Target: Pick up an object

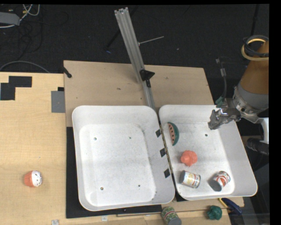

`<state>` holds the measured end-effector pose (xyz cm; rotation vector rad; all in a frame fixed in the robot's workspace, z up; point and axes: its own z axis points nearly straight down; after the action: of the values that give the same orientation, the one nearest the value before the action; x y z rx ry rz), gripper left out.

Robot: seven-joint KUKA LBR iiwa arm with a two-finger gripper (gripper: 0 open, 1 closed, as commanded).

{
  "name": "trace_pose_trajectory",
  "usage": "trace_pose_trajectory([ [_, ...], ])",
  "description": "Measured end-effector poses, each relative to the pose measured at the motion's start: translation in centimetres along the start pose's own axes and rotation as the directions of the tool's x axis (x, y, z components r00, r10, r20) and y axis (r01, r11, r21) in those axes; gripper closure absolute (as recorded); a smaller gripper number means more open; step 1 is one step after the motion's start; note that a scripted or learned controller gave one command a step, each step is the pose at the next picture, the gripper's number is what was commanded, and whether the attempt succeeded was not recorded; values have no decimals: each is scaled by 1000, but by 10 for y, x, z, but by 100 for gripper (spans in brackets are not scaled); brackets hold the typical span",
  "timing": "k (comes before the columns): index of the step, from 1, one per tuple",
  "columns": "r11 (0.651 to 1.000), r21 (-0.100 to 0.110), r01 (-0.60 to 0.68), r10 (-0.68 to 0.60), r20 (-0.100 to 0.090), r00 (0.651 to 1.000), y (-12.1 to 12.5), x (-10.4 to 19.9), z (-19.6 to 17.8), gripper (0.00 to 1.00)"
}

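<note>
Claw (218, 117) (upper right bin) well apart from tomato (189, 157).

I note a red-and-white ball (33, 179) lying alone on the pale wooden desk (30, 132) at left, well apart from the bins. A grey aluminium rail (134, 52) slants across the brown board (109, 83) behind. Cables (26, 11) trail over the dark floor at upper left.
</note>
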<state>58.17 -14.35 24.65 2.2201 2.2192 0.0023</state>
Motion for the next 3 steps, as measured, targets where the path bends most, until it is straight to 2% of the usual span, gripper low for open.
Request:
trace_pose_trajectory([
  [2, 1000, 4, 5, -5, -3, 1000, 14, 109, -5, 100],
  [3, 1000, 8, 4, -4, -3, 1000, 9, 155, 10, 100],
])
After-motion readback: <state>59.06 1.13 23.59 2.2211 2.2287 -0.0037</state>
